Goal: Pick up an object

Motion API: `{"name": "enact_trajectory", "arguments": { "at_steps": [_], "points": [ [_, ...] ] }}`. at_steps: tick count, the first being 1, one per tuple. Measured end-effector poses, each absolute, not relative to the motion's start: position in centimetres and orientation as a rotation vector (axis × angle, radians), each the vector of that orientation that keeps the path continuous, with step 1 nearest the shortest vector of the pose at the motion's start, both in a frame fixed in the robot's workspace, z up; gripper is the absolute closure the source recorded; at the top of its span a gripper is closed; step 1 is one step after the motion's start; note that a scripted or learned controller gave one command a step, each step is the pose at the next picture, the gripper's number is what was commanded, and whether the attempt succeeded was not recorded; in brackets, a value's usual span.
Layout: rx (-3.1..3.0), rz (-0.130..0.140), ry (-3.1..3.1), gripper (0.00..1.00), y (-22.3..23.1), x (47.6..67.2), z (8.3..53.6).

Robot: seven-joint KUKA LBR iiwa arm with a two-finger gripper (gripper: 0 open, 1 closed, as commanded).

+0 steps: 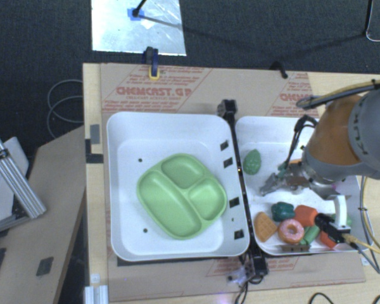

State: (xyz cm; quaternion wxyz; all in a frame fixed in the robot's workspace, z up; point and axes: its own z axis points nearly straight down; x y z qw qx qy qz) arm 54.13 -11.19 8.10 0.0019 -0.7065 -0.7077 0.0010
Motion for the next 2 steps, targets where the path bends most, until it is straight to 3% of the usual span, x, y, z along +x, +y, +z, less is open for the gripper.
{"name": "enact_trajectory", "arguments": {
  "at_steps": [1, 2],
  "points": [
    [-2.216, 0.000, -2.222, 1.00, -11.2, 54.3, 9.1],
    [-2.223, -0.002, -2.224, 1.00, -12.0, 53.9, 14.7]
  ]
}}
